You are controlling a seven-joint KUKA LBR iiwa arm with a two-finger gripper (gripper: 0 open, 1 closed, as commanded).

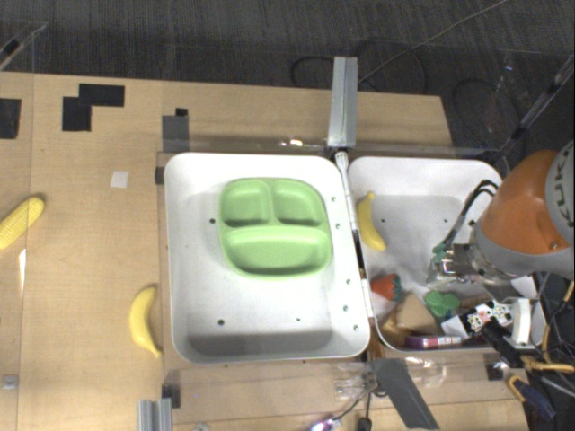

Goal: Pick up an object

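Metal-grey and small against the orange band of the arm (535, 209), the claw (449, 266) hung low in the right bin (422, 182), toward that bin's five o'clock corner. How it stood, wide or narrow, I could not tell from the slanted view, and nothing could be seen gripped in it.

Just below it, at about six o'clock, lay a green object (440, 303). At eight o'clock from the claw sat a small red piece (385, 286), and beside that, nearer the bin's front wall, a tan wedge-shaped item (411, 313) with a dark purple stick-like thing (422, 339) along the rim. At ten o'clock, well apart and against the divider, lay a yellow banana (367, 223). Any of these could serve as the object to pick up; the green one looked nearest.

Farther out, at nine o'clock, the left bin (189, 330) carried a green divided plate (273, 224). Beyond it on the worktop (81, 241) lay a second banana (144, 320) and, at the far nine o'clock edge, a yellow corn cob (20, 223).

The step in hand seemed to be the approach and descent onto the clutter. The next move would call for settling squarely over one item, probably the green one, closing on it, then lifting clear without dragging its neighbours.
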